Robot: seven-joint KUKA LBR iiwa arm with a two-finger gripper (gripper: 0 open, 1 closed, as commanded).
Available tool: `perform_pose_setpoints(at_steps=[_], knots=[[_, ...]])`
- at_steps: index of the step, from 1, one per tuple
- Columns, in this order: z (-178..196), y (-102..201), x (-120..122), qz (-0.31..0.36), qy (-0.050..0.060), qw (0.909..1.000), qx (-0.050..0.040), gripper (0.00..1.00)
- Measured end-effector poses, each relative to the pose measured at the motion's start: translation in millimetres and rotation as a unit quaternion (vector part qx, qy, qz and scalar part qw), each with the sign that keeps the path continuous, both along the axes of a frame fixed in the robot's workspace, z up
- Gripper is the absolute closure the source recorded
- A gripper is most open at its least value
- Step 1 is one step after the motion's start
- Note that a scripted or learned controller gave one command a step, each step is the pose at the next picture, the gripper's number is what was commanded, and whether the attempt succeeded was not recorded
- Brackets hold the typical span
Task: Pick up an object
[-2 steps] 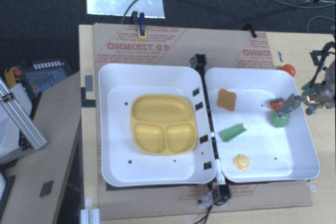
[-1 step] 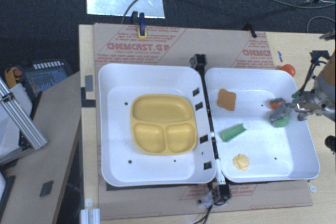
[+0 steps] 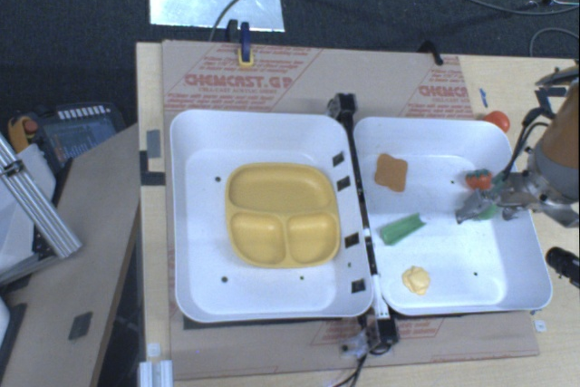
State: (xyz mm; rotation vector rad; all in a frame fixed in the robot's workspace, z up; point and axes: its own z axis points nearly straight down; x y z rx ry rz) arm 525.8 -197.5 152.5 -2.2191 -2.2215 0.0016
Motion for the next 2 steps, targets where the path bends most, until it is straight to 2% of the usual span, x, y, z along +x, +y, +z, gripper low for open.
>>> perform_pose_setpoints(at_steps=[1,2], knots=[[-49,1,10,0.0,0.0,1.0,0.0003,0.0],[-35,0,11,0.0,-0.003,1.0,-0.0012,1.0]])
